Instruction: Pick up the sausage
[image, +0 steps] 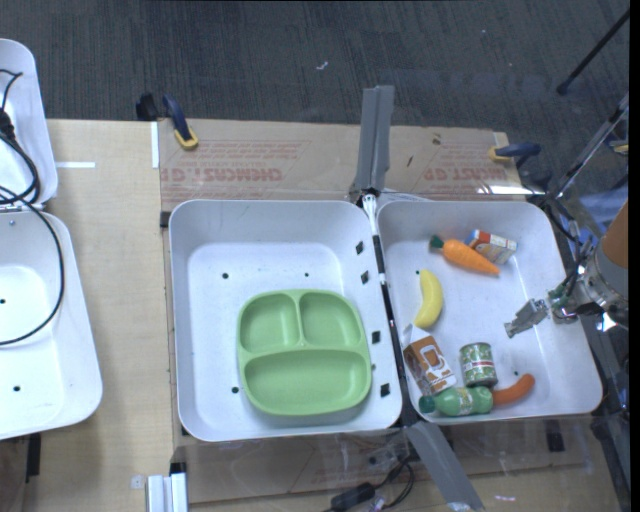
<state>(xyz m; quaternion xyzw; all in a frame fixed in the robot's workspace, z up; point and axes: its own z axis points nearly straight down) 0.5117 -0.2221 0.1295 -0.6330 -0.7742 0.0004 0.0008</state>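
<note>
The sausage is a short orange-red curved piece lying near the front right corner of the right bin. It touches the end of a green bottle and sits just right of a small can. My gripper hangs over the right side of that bin, above and slightly right of the sausage and apart from it. Nothing shows in its grasp.
The right bin also holds a carrot, a banana, a small orange-and-white item and a brown carton. A green divided plate lies in the left bin. A grey divider stands between the bins.
</note>
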